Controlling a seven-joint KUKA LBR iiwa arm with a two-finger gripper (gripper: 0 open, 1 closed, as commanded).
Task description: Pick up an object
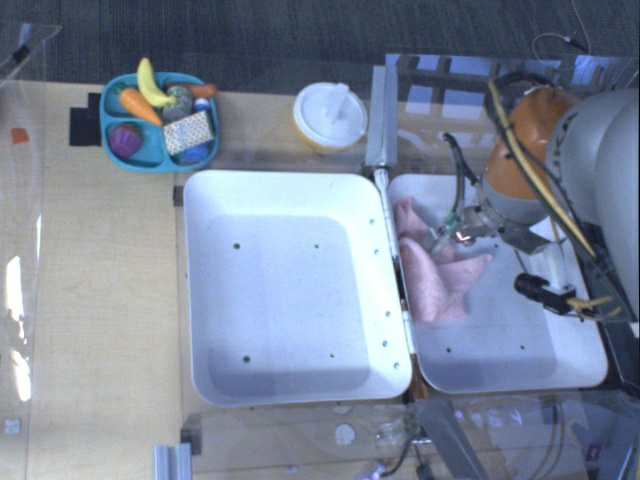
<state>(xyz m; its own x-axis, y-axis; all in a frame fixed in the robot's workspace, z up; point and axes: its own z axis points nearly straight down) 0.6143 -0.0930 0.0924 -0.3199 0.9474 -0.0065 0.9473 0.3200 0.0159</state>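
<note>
The pink cloth (430, 273) lies crumpled along the left side of the right bin (520, 368), the gripper (458, 233) sits low at its upper fold, jaws' spread impossible to tell, so a good pick needs a bunched ridge pinched before lifting straight up.

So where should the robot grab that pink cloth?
Probably at the raised fold in the upper middle of the pink cloth, coming straight down from above. The cloth lies crumpled and mostly flat in the right bin, close against its left wall, so a side approach looks blocked. A bunched ridge gives more to pinch than a flat edge. The tool is right over that part.
</note>
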